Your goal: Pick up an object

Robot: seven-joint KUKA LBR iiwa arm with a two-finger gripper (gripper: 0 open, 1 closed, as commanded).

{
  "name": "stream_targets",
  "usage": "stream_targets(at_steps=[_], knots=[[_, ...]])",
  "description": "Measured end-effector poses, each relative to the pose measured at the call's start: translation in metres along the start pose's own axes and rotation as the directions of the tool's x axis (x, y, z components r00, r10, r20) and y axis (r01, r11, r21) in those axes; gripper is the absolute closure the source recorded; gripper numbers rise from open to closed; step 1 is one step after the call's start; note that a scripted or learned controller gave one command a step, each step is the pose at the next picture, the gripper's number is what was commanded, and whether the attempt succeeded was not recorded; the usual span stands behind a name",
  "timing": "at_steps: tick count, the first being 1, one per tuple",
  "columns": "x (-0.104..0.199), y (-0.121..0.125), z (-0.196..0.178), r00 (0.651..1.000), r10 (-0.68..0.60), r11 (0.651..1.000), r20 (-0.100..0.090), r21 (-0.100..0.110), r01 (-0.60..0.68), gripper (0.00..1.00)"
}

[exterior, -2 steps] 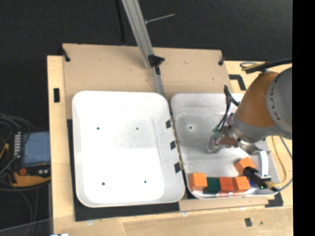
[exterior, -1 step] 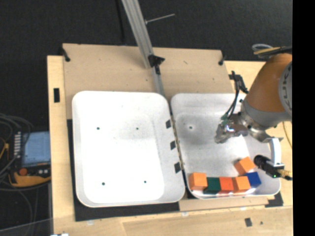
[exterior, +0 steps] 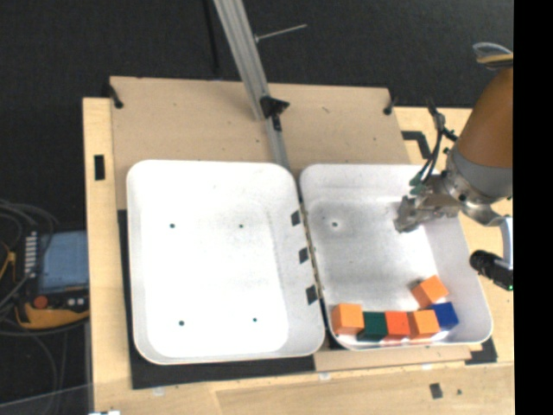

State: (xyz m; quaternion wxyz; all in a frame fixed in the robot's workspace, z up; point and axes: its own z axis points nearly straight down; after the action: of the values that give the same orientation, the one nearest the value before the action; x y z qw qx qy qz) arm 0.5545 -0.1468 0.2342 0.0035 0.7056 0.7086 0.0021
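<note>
The blocks (exterior: 397, 321) crowd the right bin's (exterior: 363, 232) near wall, so the gripper (exterior: 408, 217), finger state unclear, should take the free upper orange block (exterior: 430, 290).

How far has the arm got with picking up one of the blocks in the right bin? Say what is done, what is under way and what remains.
Done: nothing lifted; the blocks, such as the green block and blue block, lie along the near wall of the right bin. Under way: the gripper is over that bin's far half, apart from the blocks. Left: reach a block, grasp and lift it.
</note>
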Motion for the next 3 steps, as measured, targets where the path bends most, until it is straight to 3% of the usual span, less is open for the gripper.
stream_targets(at_steps=[1,3], knots=[[-0.001,0.001,-0.014,1.0,-0.004,1.0,-0.002,0.004,0.004,1.0],[0.114,0.011,-0.016,1.0,-0.003,1.0,-0.003,0.008,0.003,1.0]])
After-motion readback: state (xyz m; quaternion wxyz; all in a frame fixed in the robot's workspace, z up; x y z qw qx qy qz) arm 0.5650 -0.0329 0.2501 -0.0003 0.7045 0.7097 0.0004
